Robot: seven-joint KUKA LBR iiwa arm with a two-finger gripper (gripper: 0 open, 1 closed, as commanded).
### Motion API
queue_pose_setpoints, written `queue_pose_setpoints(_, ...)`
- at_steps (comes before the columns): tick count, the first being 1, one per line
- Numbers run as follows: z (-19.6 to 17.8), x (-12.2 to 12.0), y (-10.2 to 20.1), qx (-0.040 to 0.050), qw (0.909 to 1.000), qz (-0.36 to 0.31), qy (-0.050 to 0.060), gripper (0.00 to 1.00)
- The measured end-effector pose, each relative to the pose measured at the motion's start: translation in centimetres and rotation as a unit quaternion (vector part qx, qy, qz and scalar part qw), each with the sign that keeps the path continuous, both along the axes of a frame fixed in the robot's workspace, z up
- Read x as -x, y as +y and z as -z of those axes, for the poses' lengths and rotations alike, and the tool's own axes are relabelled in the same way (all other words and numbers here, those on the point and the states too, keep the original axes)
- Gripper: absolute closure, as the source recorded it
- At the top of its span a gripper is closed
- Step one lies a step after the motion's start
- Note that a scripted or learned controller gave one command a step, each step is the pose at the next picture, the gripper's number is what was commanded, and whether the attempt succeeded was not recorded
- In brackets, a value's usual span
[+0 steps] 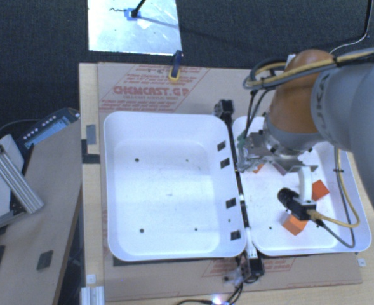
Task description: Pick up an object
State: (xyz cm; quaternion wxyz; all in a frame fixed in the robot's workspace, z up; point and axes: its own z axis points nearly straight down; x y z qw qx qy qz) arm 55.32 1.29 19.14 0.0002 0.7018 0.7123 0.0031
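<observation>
Off to the left of the right bin, its twin, the left bin, sits flush against it with its white floor showing. Both rest on a cardboard sheet printed CHEMCAST GP in red, laid on the counter. A row of black clips runs along the seam where the left bin meets the right bin.

Into the right bin now. The gripper hangs over its left side, close to that seam. The wrist above covers it, so I cannot tell whether it is spread or closed. A small orange piece peeks out right beside it; whether they touch, I cannot tell. Moving right, an orange block lies toward the right bin's near wall. A second orange block lies just past it, nearer the right wall. Above the right bin, the grey arm with its orange band reaches in from the right.
</observation>
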Motion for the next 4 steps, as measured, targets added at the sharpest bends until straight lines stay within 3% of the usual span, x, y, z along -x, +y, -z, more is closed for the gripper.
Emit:
queue_pose_setpoints(1, 0.8, 2.7, 5.2, 0.0007, 1.0000, 0.003, 0.003, 1.00)
queue_pose_setpoints(2, 0.7, 6.1, 0.9, 0.0023, 1.0000, 0.009, 0.003, 1.00)
queue_pose_setpoints(3, 0.7, 3.7, 5.0, 0.0018, 1.0000, 0.004, 0.001, 1.00)
queue_pose_setpoints(4, 0.7, 6.8, 6.9, 0.0015, 1.0000, 0.004, 0.003, 1.00)
